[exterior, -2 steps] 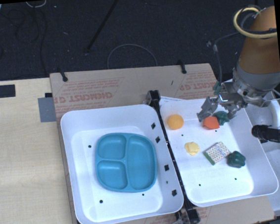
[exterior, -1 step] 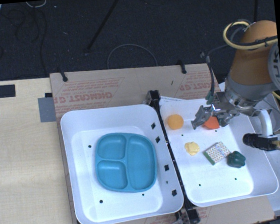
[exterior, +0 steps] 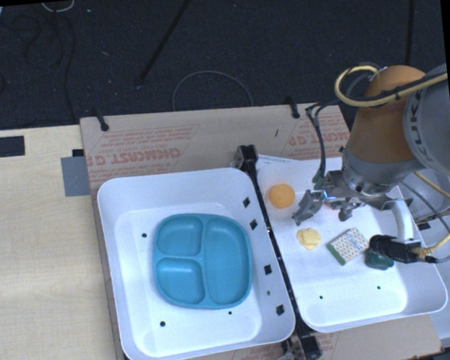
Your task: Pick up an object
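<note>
On the pale wooden surface (exterior: 35,275) sat two smooth white plastic bins; the left bin (exterior: 125,218) held a glossy blue divided plate (exterior: 201,259). The grey arm (exterior: 387,126) reached over the right bin (exterior: 357,297), its gripper (exterior: 324,209) low, jaws spread and holding nothing. This looked like the approach step, before any grasp. Candidates lay close: a round orange ball (exterior: 281,196) just left, a flat checkered packet (exterior: 348,244) and a lumpy yellow piece (exterior: 309,238) just below. Next came centring over one, descending, closing.
</note>
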You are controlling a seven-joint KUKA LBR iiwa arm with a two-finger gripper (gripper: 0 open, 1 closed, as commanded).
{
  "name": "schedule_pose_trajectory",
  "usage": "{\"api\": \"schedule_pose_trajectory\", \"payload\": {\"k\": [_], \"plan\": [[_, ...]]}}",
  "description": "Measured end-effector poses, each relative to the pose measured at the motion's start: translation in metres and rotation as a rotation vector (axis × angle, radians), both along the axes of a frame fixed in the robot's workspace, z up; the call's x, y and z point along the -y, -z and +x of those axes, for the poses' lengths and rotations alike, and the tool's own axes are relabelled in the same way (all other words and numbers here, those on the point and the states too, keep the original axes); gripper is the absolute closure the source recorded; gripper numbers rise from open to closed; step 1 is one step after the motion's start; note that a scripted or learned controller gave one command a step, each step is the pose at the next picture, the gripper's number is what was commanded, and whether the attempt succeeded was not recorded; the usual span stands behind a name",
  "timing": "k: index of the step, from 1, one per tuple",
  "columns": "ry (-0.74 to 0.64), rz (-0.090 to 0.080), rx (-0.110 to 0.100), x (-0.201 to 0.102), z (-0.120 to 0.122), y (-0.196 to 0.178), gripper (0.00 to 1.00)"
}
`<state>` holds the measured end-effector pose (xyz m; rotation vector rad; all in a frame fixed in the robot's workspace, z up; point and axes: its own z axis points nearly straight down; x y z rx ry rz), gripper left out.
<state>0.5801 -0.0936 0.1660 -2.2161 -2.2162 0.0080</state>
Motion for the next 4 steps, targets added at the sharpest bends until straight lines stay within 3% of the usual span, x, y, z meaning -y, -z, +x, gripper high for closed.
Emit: {"api": "schedule_pose_trajectory", "payload": {"k": [1,2,4], "plan": [[0.002,0.0,0.001,-0.001,0.002,0.044,0.0],[0.007,-0.001,0.003,0.001,0.002,0.031,1.0],[-0.001,-0.002,0.009,-0.001,0.0,-0.039,1.0]]}}
